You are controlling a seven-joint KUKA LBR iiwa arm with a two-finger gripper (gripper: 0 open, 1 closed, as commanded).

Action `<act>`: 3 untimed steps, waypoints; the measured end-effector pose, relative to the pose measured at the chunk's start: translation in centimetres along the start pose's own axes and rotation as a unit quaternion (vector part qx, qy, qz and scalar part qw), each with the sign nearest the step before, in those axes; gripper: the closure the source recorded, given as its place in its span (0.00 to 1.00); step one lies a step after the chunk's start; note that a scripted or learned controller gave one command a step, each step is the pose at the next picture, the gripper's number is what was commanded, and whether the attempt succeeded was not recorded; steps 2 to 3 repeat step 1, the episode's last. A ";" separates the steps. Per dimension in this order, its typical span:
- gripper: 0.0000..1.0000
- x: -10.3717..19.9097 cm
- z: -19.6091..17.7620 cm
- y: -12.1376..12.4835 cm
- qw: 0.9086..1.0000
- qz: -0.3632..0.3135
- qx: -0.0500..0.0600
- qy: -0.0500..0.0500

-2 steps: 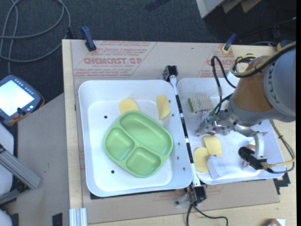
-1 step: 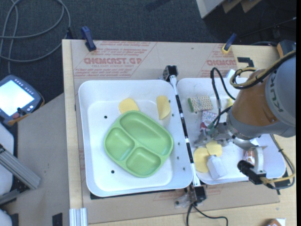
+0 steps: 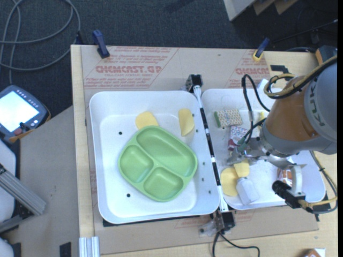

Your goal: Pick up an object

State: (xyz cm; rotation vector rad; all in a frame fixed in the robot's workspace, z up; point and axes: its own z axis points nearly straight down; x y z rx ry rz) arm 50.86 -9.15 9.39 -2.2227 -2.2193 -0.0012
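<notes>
White block [image 3: 247, 190] at right bin's [image 3: 316, 182] near edge, yellow pieces [image 3: 233, 176] beside. My gripper [image 3: 242, 150] above them; grip state unclear. Best descend straight, centred on one piece.

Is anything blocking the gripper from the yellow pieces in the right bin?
Nothing visible lies over the yellow pieces in the right white bin; a white block crowds beside them, with the gripper just above.
</notes>
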 end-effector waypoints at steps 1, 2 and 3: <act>1.00 5.8 -9.1 3.4 1.000 -0.001 0.000 0.000; 1.00 5.8 -9.1 3.4 1.000 -0.001 0.000 0.000; 1.00 5.8 -9.1 3.4 1.000 -0.001 0.000 0.000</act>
